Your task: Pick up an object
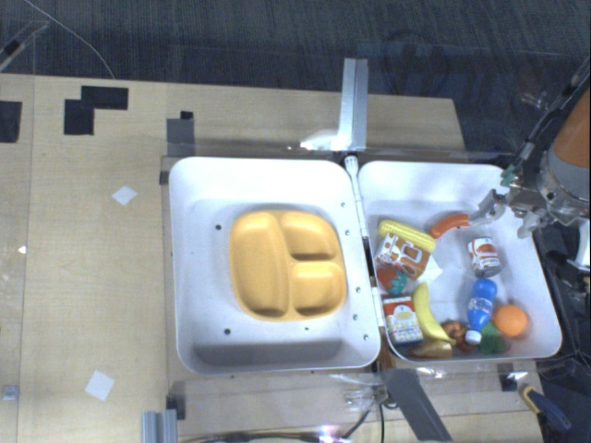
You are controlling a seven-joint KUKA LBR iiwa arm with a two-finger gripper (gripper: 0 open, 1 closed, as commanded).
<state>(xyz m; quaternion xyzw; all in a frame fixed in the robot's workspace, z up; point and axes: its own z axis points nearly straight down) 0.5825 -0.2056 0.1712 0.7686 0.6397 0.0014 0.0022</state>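
Two bins: left holds a yellow tray [284, 264], right holds the clutter. Gripper [513, 212] sits at frame's right edge over the right bin [406, 178], whether it's spread or closed can't be told, nothing seen held. Nearest pick is prob the small can [485, 257], centre-right: rigid, light, smooth & likely slippery, so grab across its round sides mid-body

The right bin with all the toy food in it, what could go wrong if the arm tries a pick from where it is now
The right bin is crowded. The blue bottle, orange and can sit close together, so the gripper may nudge a neighbour or close on two things.

The banana lies against the small cartons, leaving little room for the fingers.

The gripper hangs near the bin's far right wall, so a descent there might clip the rim.
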